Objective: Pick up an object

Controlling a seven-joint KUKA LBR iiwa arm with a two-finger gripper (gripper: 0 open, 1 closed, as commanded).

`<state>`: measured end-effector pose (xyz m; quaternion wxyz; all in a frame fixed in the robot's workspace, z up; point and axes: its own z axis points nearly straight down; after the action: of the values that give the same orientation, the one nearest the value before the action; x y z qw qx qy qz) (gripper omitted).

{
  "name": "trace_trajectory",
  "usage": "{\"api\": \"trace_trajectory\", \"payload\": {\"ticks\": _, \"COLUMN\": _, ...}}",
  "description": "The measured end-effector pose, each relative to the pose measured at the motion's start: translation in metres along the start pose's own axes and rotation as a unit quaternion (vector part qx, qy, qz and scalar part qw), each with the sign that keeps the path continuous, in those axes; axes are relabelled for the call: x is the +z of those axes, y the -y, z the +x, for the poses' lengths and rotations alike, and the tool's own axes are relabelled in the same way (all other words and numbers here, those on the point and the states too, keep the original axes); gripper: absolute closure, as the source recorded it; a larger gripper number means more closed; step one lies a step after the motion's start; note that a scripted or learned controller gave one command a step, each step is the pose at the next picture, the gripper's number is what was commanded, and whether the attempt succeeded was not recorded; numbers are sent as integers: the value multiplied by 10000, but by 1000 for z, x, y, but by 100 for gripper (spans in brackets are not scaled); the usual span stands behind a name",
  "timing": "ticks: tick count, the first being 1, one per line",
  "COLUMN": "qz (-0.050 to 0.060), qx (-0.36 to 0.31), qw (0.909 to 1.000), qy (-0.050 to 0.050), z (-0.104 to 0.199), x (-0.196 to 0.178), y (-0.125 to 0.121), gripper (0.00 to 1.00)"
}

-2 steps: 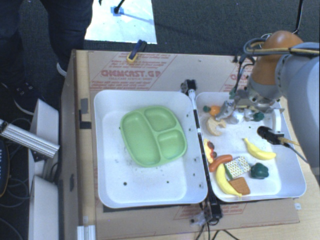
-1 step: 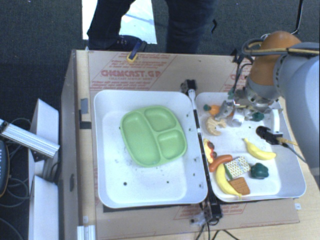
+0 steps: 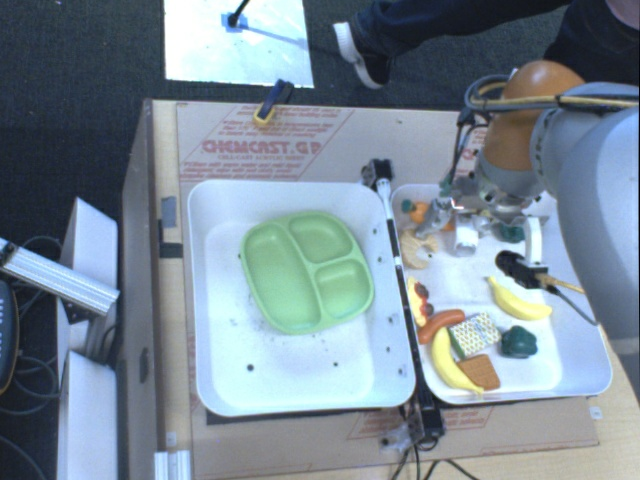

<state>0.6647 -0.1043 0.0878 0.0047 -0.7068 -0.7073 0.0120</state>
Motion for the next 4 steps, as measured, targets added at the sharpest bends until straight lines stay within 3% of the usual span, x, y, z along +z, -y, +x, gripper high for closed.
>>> {"api": "trace_trajectory", "payload": {"ticks": 1, "qz": -19, "qx": -15, "qw": 10000, "qy": -1, "z": 0, "x": -11, "y": -1, "gripper": 100}}
{"api": "trace_trajectory", "payload": {"ticks": 2, "qz": -148, "qx": -23, "qw": 9999, "qy": -59, "z": 87, "x": -114, "y": -2, "gripper": 100}}
{"api": "trace_trajectory", "payload": {"ticks": 3, "qz": -161, "qx": -5, "qw": 9999, "qy": -44, "z": 48, "x": -269, "y": 2, "gripper": 100}}
{"api": "trace_trajectory", "payload": {"ticks": 4, "qz": -136, "qx": -12, "qw": 9999, "qy": -47, "z": 49, "x": -267, "y": 3, "gripper": 0}}
